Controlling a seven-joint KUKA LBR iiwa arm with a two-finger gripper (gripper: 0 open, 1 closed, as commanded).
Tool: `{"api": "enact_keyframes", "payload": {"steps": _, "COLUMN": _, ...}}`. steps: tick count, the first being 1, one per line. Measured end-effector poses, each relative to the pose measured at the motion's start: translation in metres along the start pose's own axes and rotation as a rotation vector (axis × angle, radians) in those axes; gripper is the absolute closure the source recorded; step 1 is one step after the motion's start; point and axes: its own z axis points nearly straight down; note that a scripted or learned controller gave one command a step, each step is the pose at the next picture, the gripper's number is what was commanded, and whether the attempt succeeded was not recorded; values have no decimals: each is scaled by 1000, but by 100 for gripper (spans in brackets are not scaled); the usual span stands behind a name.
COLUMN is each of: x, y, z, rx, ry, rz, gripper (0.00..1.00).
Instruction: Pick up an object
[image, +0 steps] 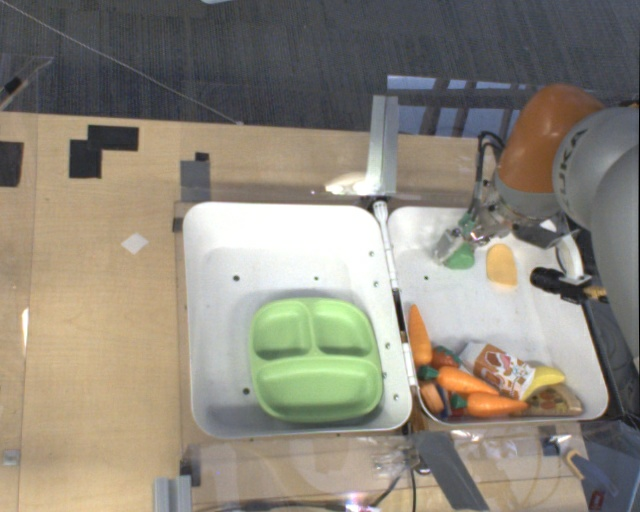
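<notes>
Wood-toned counter (90, 330) stretches across the left, smooth and pale, with a few black square markers near its far edge. Next comes the left bin (215, 300), shallow, white and glossy with rounded corners. A lime-green plastic divided plate (316, 358) lies flat in its near half, three compartments moulded into it; it sits there, I judge, as a spare item rather than today's target.

A metal rail divides it from the right bin (575, 340), same white plastic. Toy food is heaped in its near corner, probably slid there together: several orange carrots (462, 382), tapered and matte, a printed snack packet (503, 369) and a yellow banana (545, 378) touching it.

At the far end of that bin my gripper (462, 240) hangs low at a small green object (460, 257), rounded and smooth. The green object seems to sit right at my fingertips, but I cannot tell how wide the gripper is or whether it has hold of anything. Just to its right lies a pale yellow lump (501, 265), soft-edged, apart from the green one. My grey arm with its orange band (545, 130) reaches in from the right.
</notes>
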Motion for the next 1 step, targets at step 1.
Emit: {"api": "enact_keyframes", "payload": {"steps": 1, "x": 103, "y": 43, "z": -97, "rx": -6, "ry": -7, "rz": 2, "gripper": 100}}
